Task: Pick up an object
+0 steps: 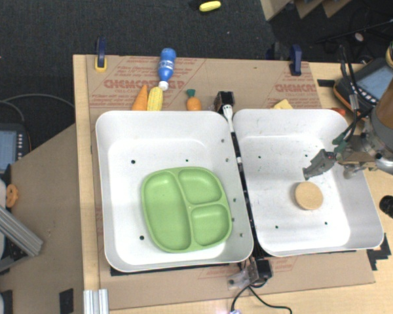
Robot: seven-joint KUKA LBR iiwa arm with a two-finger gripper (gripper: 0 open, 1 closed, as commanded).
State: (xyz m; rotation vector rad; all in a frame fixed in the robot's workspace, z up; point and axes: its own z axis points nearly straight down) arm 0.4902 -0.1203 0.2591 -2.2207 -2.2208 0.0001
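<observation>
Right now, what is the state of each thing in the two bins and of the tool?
Green divided plate: lying flat in the left bin, nothing on it.
Round tan disc: lying flat in the right bin, not held.
Tool: above the right bin, just beside the disc, holding nothing.

Even, diffuse overhead light — no hard shadows anywhere. Both white bins [164,133] run bright, near washed out on their floors, with soft grey shading along the inner walls. The tray [186,208] has a mild sheen, no sharp glare. Faint soft shadow under the gripper [316,167] and beside the disc [308,195]. The dark floor at the top loses detail. Focus is moderate — print on the board [128,84] reads slightly soft; the arm at the right edge is blurred.
</observation>
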